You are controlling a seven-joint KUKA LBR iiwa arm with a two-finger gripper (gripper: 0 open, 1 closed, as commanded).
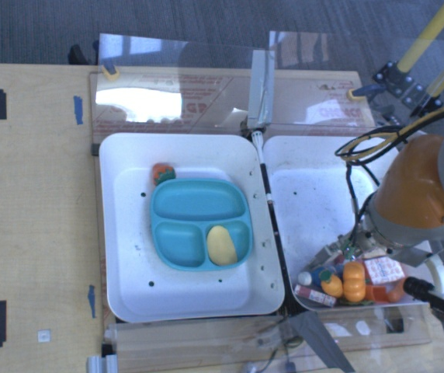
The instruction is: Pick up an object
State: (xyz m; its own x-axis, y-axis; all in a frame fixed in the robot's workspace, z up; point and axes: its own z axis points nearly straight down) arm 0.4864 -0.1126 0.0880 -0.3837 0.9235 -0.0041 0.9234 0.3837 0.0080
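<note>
Several small objects lie piled at the front of the right bin (pixel 307 193): an orange lumpy toy (pixel 353 280), a smaller orange piece (pixel 331 286), a white and red packet (pixel 383 270) and a pen-like stick (pixel 315 293). My gripper (pixel 352 249) hangs low over the back of this pile, mostly hidden under the grey wrist and orange band (pixel 412 189). In the left bin (pixel 121 208), a blue divided tray (pixel 199 220) carries a yellow lemon-shaped object (pixel 221 245) in its front right compartment. A small orange and green item (pixel 163 172) sits just behind the tray.
A clear plastic wall (pixel 175 76) stands behind both bins. Black cables (pixel 362 150) loop over the right bin's back right part. The divider rim (pixel 267 208) runs between the bins. Bare wooden bench (pixel 36 208) lies to the left.
</note>
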